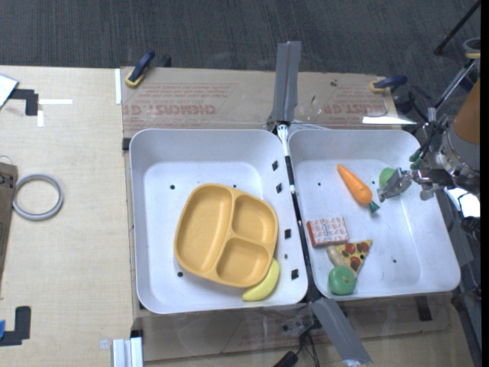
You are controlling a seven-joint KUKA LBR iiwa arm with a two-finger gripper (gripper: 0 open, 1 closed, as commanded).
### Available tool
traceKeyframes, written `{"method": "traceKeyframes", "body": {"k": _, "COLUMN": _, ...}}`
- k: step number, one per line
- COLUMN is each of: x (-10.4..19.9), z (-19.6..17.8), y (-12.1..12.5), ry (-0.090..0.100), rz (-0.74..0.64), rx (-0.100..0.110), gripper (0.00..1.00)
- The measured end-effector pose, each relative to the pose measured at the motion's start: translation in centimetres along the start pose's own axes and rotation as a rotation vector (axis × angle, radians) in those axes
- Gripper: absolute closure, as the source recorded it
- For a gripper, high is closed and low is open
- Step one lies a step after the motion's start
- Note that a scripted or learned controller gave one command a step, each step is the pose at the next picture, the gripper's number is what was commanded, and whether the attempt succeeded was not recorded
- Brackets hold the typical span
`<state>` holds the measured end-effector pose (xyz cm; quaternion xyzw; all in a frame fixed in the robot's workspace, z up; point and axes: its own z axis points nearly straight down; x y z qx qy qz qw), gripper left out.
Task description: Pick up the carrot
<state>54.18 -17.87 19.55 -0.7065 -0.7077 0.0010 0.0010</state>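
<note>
The pale wooden counter (69,281) carries two shallow white bins side by side, with a sheet of cardboard (229,102) under their far edge. The left bin (149,205) holds a yellow three-section plate (225,235), and a banana (263,285) lies against the plate's near right corner. In the right bin (428,266), the orange carrot (355,183) lies on the floor of the far half, slanting from upper left to lower right, its green stem end toward the hand. The arm reaches in over the bin's right wall, and the hand (391,189) hangs just right of the carrot's stem end, close beside it; whether it touches the carrot cannot be told. Its metal fingers (397,183) are too small and blurred to tell how far apart they stand, and nothing shows between them. Nearer the camera sit a small red-and-white box (327,230), a toy pizza slice (353,252) and a green apple (342,280). A roll of tape (35,197) lies on the counter at far left.
</note>
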Motion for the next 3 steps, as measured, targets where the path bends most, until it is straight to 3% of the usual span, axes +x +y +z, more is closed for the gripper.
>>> {"method": "traceKeyframes", "body": {"k": 1, "x": 3.4, "z": 10.3, "y": 7.4, "ry": -0.001, "rz": 0.045, "rx": -0.004, "gripper": 0.0}}
{"method": "traceKeyframes", "body": {"k": 2, "x": 3.4, "z": 9.4, "y": 7.4, "ry": -0.002, "rz": 0.043, "rx": -0.003, "gripper": 1.0}}
{"method": "traceKeyframes", "body": {"k": 3, "x": 8.4, "z": -1.7, "y": 9.3, "ry": -0.002, "rz": -0.153, "rx": -0.003, "gripper": 1.0}}
